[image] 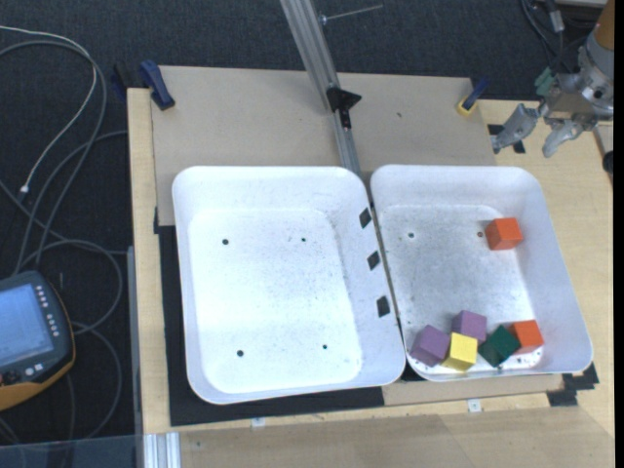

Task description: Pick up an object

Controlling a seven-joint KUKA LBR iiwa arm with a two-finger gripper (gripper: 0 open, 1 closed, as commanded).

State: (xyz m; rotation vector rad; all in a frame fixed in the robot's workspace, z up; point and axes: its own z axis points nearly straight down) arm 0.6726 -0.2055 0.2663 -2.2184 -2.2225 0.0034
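My gripper [534, 136] hangs at the upper right, beyond the far rim of the right bin [552, 252], open with nothing between its fingers. An orange cube [503, 233] lies alone in the right bin near its far right side. Along that bin's near edge sit two purple cubes [430, 344] [471, 324], a yellow cube [462, 351], a dark green cube [501, 344] and a second orange cube [526, 334], all bunched close together.
The left bin [195, 261] lies beside the right one, joined by black clips [372, 259]. A slanted metal rail [314, 57] rises from between the bins. Blue clamps [156, 84] [474, 94] sit at the board's far corners. A pendant [27, 334] rests at far left.
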